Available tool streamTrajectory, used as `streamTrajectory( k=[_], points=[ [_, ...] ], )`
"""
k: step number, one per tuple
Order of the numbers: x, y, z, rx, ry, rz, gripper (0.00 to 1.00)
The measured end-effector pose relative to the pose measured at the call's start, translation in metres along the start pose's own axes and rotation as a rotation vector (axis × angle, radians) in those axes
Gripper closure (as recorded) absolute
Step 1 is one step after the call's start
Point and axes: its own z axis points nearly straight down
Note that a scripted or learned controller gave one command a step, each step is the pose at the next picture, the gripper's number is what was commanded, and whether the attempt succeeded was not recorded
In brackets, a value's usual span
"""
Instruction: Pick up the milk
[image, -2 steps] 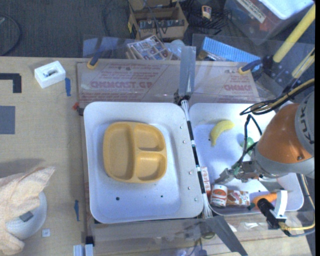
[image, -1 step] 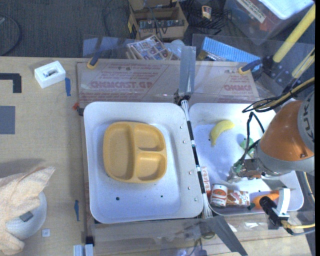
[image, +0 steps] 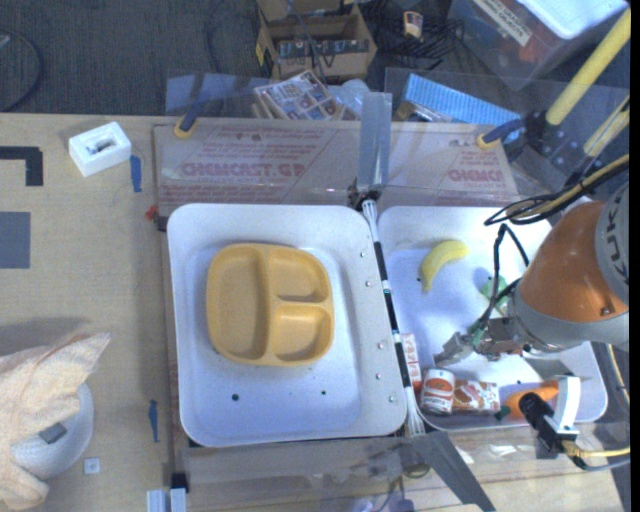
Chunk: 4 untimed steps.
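Nearest to the camera among the bin contents we find the milk container (image: 460, 392), lying on its side along the front wall of the right bin (image: 400, 235), close to that bin's front left corner, with its round end turned toward the left bin (image: 190, 330). Its body carries a red and white label. Just to its right lies an orange item (image: 518, 401), partly covered by robot hardware. The gripper (image: 452, 350) hangs just behind the milk container in this view, over the floor of the right bin, and points toward the divider between the two bins. We cannot tell how far the jaws stand apart; the view shows no object held in them, and the milk container rests on the bin floor. The arm (image: 575, 290), with its orange band, enters from the right and covers the right part of that bin. A banana (image: 440, 260) lies toward the back of the right bin, well apart from the milk container. A small green item (image: 490, 288) shows at the edge of the arm, mostly hidden. The left bin holds one yellow divided plate (image: 268, 303), lying flat near its centre. On the bench (image: 80, 260) to the left we see a small white box (image: 100, 148) near the back and a pale peach cloth (image: 45, 375) near the front.
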Motion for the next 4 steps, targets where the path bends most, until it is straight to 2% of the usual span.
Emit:
streamTrajectory(
  k=[1,2,3,4],
  points=[
    [-0.048,-0.006,0.011,0.005,0.000,-0.140,0.00],
    [-0.007,-0.004,-0.006,0.011,0.004,-0.292,0.00],
    [-0.003,-0.003,0.011,0.008,0.003,-0.323,0.00],
    [0.007,-0.002,0.011,0.006,0.000,-0.247,0.00]
  ],
)
